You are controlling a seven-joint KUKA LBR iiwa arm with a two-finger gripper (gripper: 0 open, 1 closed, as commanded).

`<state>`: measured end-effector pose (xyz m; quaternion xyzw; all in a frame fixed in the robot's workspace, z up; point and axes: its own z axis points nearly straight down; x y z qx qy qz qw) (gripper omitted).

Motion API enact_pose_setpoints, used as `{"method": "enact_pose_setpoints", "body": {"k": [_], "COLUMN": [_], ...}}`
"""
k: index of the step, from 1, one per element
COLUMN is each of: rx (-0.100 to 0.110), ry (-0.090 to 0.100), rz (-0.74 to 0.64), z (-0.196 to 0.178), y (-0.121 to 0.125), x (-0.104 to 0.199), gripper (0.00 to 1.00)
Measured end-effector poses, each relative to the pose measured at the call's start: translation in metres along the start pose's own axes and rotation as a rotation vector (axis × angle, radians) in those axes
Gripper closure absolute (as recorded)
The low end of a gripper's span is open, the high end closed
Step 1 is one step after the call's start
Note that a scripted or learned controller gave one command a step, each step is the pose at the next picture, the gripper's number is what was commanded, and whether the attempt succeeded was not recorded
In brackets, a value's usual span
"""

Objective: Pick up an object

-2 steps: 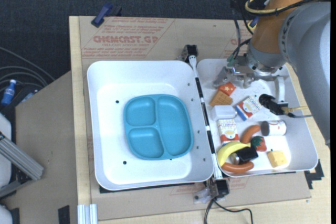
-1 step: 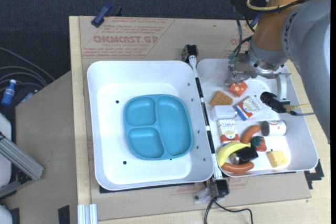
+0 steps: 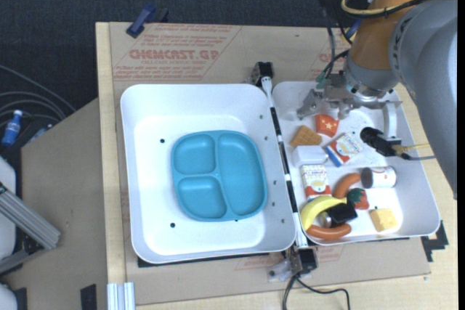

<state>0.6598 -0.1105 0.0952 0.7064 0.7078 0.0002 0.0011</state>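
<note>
The end effector (image 3: 325, 104), its grip state impossible to tell, hovers at the far end of the right shallow white plastic bin (image 3: 418, 189), with a small red toy piece (image 3: 327, 125) just beneath and the orange wedge-shaped toy (image 3: 306, 136) beside it

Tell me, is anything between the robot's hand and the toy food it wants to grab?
Nothing visible blocks it. The gripper hangs at the top of the right bin, right above the red toy and orange wedge. Other food lies nearer the camera.
</note>
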Motion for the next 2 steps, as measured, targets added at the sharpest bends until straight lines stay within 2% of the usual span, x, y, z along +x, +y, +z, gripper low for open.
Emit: {"method": "enact_pose_setpoints", "body": {"k": [1, 2], "rx": [-0.003, -0.002], "ry": [-0.001, -0.001], "rz": [0.0, -0.001], "z": [-0.0105, -0.0103], "y": [0.0007, 0.0006], "x": [0.0001, 0.0002], "gripper": [1.0, 0.0]}}
